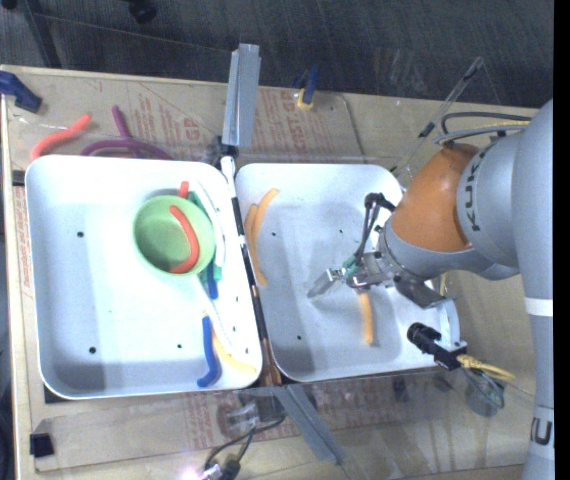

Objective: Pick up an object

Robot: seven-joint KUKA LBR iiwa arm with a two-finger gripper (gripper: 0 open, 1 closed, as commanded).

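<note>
We see the gripper [350,278] low in the right bin [295,353], just above an orange stick [367,318]; whether its fingers are spread, we cannot tell. A glancing descent may roll the stick aside (the near wall crowds it). A second orange strip [257,218] lies apart; the left bin [65,358] holds a green bowl [170,236].

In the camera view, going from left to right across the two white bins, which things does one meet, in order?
Left bin wall → green bowl → blue strip → curved orange piece in the right bin → gripper → orange stick → the arm's orange band.
</note>
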